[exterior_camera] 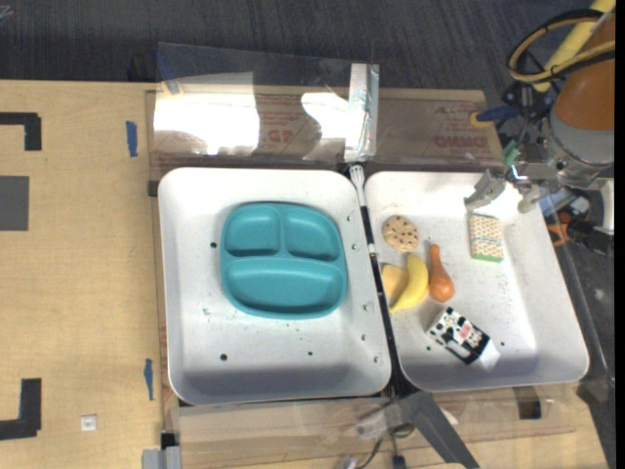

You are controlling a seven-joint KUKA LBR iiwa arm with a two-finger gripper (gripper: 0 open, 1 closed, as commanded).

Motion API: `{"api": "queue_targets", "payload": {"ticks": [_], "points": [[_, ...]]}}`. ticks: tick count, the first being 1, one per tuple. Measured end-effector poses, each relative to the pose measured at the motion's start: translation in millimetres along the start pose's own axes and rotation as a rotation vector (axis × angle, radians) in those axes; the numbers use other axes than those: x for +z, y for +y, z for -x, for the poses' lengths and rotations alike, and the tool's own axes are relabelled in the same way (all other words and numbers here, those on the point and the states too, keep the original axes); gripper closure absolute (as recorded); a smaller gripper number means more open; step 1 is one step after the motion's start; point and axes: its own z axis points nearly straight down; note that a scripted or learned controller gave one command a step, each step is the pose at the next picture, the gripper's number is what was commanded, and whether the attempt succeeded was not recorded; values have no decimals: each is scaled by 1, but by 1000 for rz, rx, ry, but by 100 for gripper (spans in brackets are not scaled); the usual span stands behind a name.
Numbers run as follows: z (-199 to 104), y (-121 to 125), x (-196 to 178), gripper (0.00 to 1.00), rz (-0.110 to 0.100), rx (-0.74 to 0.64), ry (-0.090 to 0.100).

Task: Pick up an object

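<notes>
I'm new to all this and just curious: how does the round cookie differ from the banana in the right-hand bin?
The cookie is a flat tan speckled disc; the banana is long, curved and plain yellow. The banana is larger and lies nearer the camera. Both sit by the right bin's left wall.

The grey KUKA arm with its orange band (586,101) reaches in from the right edge of the camera view, high in the frame. The orange band sits uppermost, rounded and bright, with the pale grey wrist section (582,147) directly below it. Yellow and black cables (547,47) loop above and to the left of the band. From the wrist, the metallic two-finger gripper (510,191) extends down and to the left, at a slant. Its two silvery fingers (485,191) stand spread apart, one to the left and one to the right, with a clear gap between them and nothing between them.
</notes>
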Motion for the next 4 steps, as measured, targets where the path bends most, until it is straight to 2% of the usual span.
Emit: {"api": "queue_targets", "payload": {"ticks": [1,2,3,4], "points": [[-68,-24,88,0,-7,160,2],[-88,-2,9,0,5,360,0],[-71,-26,104,0,-7,464,-1],[-73,-24,91,100,-1,462,0]]}}
